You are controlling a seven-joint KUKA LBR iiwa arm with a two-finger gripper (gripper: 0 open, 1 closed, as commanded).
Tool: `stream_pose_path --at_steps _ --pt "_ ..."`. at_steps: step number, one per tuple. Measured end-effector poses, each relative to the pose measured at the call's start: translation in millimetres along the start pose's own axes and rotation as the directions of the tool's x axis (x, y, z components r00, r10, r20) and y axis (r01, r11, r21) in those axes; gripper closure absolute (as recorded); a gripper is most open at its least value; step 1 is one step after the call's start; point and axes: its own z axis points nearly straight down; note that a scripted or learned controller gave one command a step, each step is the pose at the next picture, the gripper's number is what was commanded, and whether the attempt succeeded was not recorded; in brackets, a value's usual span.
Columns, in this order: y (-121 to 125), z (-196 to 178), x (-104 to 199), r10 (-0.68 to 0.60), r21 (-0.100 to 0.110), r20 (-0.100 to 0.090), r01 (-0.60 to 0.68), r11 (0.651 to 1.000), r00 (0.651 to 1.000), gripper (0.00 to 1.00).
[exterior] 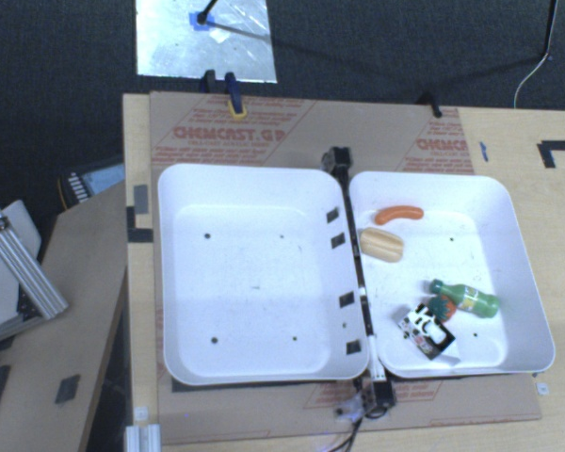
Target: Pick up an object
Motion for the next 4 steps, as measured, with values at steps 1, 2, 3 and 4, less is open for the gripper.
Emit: stream_pose_path --at_steps 1,2,3,4 --pt "0.7 -11.4 0.2 -0.005 -0.004 0.002 0.005 1.000 1.000 1.00" --pt "1.3 -22.9 0.4 -0.010 -0.007 0.004 0.010 1.000 1.000 1.00" --pt "1.9 -34.5 0.6 -0.015 -0.011 0.006 0.015 1.000 1.000 1.00" --pt "2.4 -46.0 0.6 -0.019 -0.015 0.009 0.019 1.000 1.000 1.00"
